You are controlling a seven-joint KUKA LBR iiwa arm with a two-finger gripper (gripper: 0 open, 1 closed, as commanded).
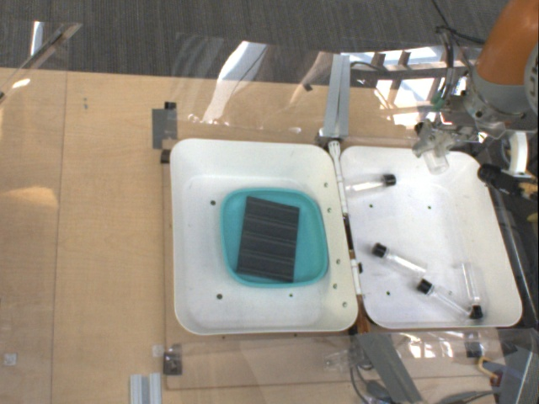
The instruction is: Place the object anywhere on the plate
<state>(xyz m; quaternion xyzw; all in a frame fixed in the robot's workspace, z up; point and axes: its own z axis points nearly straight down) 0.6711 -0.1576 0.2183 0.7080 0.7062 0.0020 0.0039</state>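
— Where was the thing for the plate?

— A dark ribbed block (269, 238) already lay flat on the teal plate (231, 225), in the left bin (194, 175). Its long side ran up and down the picture, tipped a little.

— So was the job done?

— I think so, if that block was the thing to place. The right bin (493, 225) held small clear tubes with black caps (396, 259) — four, I think.

— And the gripper (434, 146)?

— It hung over the far corner of the right bin, well apart from the block. The block lay down and to the left of it, across the wall between the bins.

— Were its fingers apart or together?

— I could not tell. That part looked pale and blurry, and I saw nothing between them.
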